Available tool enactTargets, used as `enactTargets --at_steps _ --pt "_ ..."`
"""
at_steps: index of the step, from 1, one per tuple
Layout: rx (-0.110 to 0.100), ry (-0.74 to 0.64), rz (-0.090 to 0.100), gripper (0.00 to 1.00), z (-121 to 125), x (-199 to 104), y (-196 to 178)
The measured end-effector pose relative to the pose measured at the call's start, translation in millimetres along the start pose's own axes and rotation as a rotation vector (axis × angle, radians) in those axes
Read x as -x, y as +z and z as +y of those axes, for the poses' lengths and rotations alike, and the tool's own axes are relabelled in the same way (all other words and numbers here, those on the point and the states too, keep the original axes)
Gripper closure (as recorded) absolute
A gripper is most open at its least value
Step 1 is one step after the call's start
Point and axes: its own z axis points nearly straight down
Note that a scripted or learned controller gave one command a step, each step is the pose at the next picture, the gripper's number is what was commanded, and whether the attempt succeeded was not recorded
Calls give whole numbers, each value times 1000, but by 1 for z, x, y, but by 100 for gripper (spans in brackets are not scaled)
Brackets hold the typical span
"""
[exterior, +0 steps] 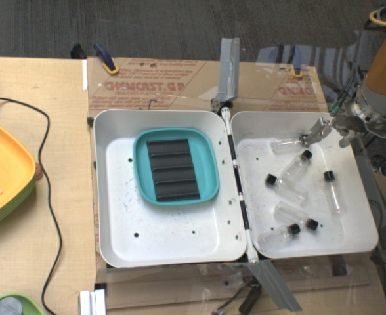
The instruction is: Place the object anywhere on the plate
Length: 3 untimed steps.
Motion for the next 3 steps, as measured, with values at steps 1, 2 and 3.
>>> enactTargets --at_steps 1,2,3 --pt "0 108 -1 0 0 24 -112" --pt "-2 297 -1 0 18 15 -248" --pt "-3 401 -1 0 36 23 -247"
